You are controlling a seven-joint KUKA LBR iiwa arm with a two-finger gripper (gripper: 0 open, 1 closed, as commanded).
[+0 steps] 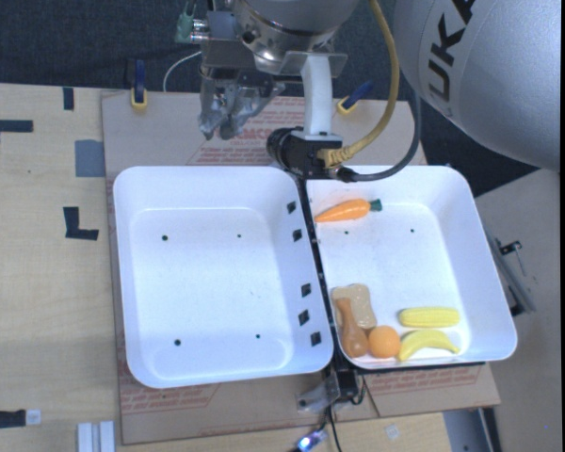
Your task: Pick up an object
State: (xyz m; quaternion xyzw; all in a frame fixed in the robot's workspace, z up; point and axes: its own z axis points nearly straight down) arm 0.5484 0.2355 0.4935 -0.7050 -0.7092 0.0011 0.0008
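Orange carrot [342, 211], green-tipped, in right bin [461, 252]

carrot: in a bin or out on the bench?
In. The carrot lies flat on the floor of the right bin, near its far edge, apart from the other items.

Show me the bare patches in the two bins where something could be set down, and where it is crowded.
The left bin has bare floor from wall to wall. In the right bin, the middle is free, between the carrot at the far end and the near cluster. That near end is crowded: bread, orange, corn and banana.
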